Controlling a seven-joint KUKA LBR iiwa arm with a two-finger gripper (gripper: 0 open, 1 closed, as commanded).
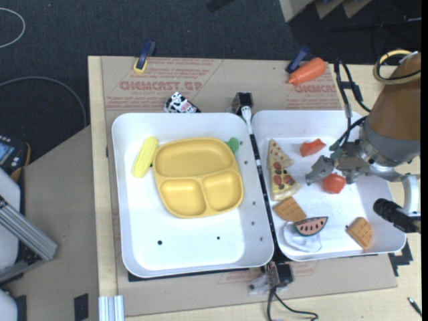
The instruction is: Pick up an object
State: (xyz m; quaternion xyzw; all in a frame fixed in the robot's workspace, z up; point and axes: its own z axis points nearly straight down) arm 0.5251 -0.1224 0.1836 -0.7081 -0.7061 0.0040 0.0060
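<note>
My gripper (326,169) hangs low over the middle of the right bin (384,246), reaching in from the right. A red tomato-like piece (334,183) lies directly below and against it; whether it is gripped is unclear. A second red piece (312,147) sits just above-left of the gripper. To the left lies a pizza slice (279,170). Near the front are a round cracker (289,209), a watermelon slice (311,226) on a white item (299,241), and a waffle piece (360,233).
The left bin (194,253) holds a yellow divided plate (197,176), a corn cob (144,156) and a small green piece (233,144). On the cardboard behind the bins lie an orange carrot (307,71) and a black-and-white toy (179,103).
</note>
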